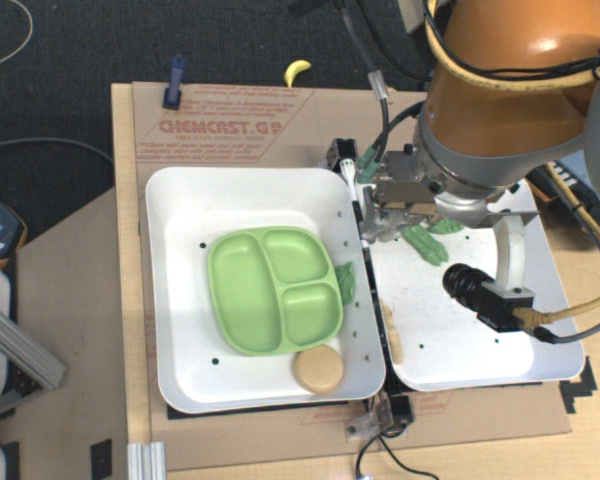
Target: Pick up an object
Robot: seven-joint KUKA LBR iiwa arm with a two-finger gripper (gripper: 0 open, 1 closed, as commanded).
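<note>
My gripper [378, 223] hangs low over the far left corner of the right bin [460, 368], close to the wall between the two bins. Just to its right a green elongated toy [427, 241] lies on the bin floor, partly under the wrist. A small tan piece [390, 334] rests along the right bin's left wall. In the left bin [180, 268] sits a green divided plate [275, 290], with a round tan biscuit-like object [318, 369] at its near edge and a small green item [345, 282] wedged against the bin's right wall.
The arm's large orange and grey body [510, 68] covers the far part of the right bin. A blue clamp [173, 83] and a yellow banana-shaped item [297, 70] lie beyond the bins, by the cardboard sheet's far edge.
</note>
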